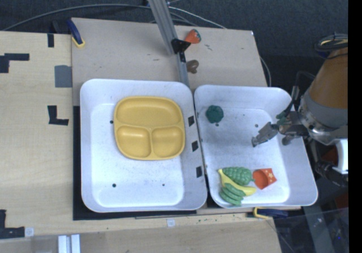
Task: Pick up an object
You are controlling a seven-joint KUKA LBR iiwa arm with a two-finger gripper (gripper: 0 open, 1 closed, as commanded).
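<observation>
In the right bin (pixel 283 99) lie a dark green round toy (pixel 214 114) at the upper left, a bumpy green and yellow toy cluster (pixel 235 181) at the front, and a red toy (pixel 264 178) just right of that cluster. My gripper (pixel 273 138) hangs over the right side of this bin, above bare floor, with its fingers spread and nothing between them. It is well to the right of the green round toy and behind the red toy.
The left bin (pixel 93 150) holds a yellow divided plate (pixel 150 127). A grey pole (pixel 161 8) slants in from the top to a clamp at the bins' back edge, near a small orange piece (pixel 193 35). The arm's orange band (pixel 334 82) fills the right edge.
</observation>
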